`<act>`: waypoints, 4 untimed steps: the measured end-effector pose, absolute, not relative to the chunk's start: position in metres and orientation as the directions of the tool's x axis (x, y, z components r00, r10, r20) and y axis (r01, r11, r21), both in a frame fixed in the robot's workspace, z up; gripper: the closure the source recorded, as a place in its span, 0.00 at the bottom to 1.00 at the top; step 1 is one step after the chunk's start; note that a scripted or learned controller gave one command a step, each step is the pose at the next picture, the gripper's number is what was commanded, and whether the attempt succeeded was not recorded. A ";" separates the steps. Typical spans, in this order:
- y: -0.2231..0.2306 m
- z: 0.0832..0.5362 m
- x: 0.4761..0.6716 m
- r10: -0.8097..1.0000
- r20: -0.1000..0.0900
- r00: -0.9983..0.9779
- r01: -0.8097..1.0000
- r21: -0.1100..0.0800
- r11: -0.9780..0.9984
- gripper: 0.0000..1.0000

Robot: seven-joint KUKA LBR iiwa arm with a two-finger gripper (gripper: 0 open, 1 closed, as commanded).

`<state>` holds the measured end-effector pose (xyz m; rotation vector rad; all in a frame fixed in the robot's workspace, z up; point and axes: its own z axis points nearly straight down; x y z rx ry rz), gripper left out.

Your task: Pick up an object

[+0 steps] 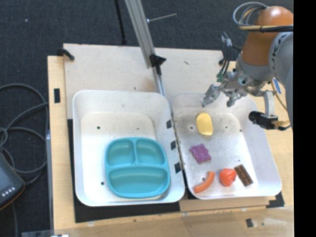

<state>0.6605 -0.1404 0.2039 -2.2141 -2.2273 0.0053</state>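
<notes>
My gripper (pixel 218 98) hangs over the far edge of the right bin (pixel 261 152), fingers spread open with nothing between them. Just below it, toward the bin's middle, lies a yellow lemon-shaped object (pixel 205 124). Further toward the front sit a purple lumpy piece (pixel 200 153), an orange carrot-like piece (pixel 205 181), a red-orange round object (pixel 227 177) and a brown bar (pixel 243 175).
The left bin (pixel 89 127) holds a teal divided tray (pixel 137 167). A metal pole (pixel 140 26) rises at a slant behind the bins. Cables lie on the floor at the left. The arm's grey body and orange band (pixel 264 33) stand at the upper right.
</notes>
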 end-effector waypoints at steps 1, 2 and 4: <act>-0.140 0.158 0.667 1.000 -0.002 -0.006 1.000 -0.004 0.006 0.00; -0.141 0.106 0.667 1.000 -0.002 -0.004 1.000 -0.003 0.004 0.00; -0.143 0.187 0.670 1.000 -0.002 -0.004 1.000 0.009 0.004 1.00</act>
